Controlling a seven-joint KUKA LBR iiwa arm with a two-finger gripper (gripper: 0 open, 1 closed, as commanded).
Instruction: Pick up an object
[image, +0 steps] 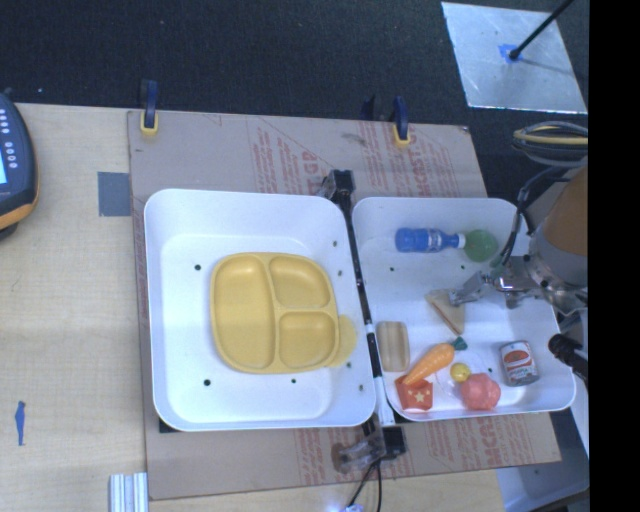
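**Gripper beside the tan wedge**

The tan wedge (447, 309) lies in the right bin (420, 212), near the middle. It looks like a flat slice with a pointed end, light brown. Its long side runs from upper left down to lower right.

The gripper (470, 292) sits just to the right of the wedge, at its upper edge, and looks to be touching it. I cannot tell how the gripper is set.

Below the wedge are a carrot (430, 363), a bread slice (392, 345), and a can (517, 362). Above the wedge lies a blue bottle (425, 240). Left of the wedge, in the other bin (170, 300), rests a yellow plate (275, 311).
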